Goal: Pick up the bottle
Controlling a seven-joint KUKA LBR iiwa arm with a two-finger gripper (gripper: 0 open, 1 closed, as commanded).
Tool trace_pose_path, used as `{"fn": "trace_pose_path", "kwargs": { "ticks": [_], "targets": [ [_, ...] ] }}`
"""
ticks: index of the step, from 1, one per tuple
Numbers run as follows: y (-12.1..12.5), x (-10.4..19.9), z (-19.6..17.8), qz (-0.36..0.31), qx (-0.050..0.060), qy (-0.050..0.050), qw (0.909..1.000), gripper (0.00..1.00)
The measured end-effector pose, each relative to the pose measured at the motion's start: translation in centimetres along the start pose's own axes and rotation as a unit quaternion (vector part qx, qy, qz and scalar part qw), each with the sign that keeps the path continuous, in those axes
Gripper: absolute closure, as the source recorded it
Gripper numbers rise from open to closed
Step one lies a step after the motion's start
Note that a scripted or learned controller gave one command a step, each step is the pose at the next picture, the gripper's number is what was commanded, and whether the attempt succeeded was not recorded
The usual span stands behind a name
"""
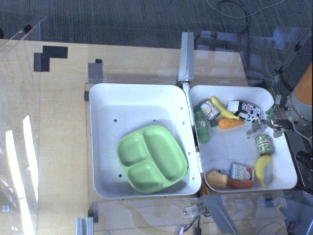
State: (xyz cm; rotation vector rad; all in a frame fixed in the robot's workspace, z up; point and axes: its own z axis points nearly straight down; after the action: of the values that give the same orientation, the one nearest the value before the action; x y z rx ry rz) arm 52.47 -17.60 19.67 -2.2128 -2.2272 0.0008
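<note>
Two white bins sit side by side on the tabletop [58, 131]. The left bin [105, 102] holds a green divided plate [152, 159], tilted toward the bin's lower right; the upper and left floor area stays bare.

The right bin [230, 148] carries the task items. The green bottle [201, 127] lies w/ its long axis roughly parallel to the bin's left wall, just beside that wall and close to the divider between bins. A small can [210, 110] touches or nearly touches its upper end. A yellow banana [223, 109] runs diagonally just right of the can, and a carrot [230, 124] lies below it. A black-and-white cow-pattern object [249, 111] sits near the top right corner.

The claw [261, 126] sits at the right wall approx. mid-height; whether its fingers are apart or together cannot be told from this view. The arm [301, 109] enters over the bin's right edge. A green-labelled can [264, 144] sits directly below the claw, a second banana [263, 169] below that along the right wall. A small carton [240, 171], a red item [239, 183] and a bread-like piece [216, 179] line the bottom edge.

Open floor spans the bin's centre, between bottle and claw.
</note>
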Motion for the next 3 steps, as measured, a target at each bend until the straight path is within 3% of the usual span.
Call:
{"fn": "trace_pose_path", "kwargs": {
  "ticks": [1, 2, 3],
  "targets": [
    [0.4, 6.5, 10.9, 0.069, -0.006, -0.001, 0.9976, 0.00],
    [8.1, 8.4, 10.9, -0.029, -0.004, -0.004, 0.9996, 0.00],
    [14.1, 8.3, 6.8, 0.088, -0.002, -0.001, 0.9961, 0.00]
  ]
}}
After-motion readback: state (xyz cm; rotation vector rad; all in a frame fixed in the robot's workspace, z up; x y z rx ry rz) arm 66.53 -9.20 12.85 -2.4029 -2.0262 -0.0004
